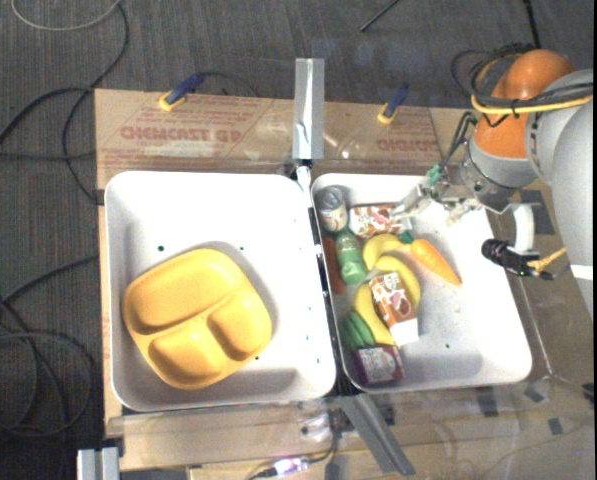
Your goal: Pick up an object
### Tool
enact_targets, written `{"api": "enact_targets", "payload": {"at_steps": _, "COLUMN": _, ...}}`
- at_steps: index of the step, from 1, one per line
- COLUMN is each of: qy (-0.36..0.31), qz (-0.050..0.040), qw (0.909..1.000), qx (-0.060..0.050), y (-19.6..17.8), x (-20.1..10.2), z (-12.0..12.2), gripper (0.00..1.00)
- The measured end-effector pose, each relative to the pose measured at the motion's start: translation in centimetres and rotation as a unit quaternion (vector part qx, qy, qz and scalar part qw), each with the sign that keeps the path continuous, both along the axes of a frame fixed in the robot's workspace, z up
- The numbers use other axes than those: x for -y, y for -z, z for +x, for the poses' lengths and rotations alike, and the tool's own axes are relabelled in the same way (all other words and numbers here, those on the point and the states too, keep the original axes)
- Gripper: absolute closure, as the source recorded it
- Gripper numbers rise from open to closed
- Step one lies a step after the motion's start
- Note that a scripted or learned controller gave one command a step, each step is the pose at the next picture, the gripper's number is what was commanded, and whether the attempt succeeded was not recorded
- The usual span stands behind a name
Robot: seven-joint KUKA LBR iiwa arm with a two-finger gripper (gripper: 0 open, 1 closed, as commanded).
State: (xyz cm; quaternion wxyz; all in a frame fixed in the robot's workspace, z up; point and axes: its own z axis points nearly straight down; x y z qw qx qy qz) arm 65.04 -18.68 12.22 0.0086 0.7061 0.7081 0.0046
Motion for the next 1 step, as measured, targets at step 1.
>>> {"api": "enact_targets", "payload": {"at_steps": 1, "qy": -0.06, "qz": 0.0002, "qw": 0.9982, "qx": -0.004, "y": 3.44, "x": 1.32, "z": -3.5, "gripper": 0.0}}
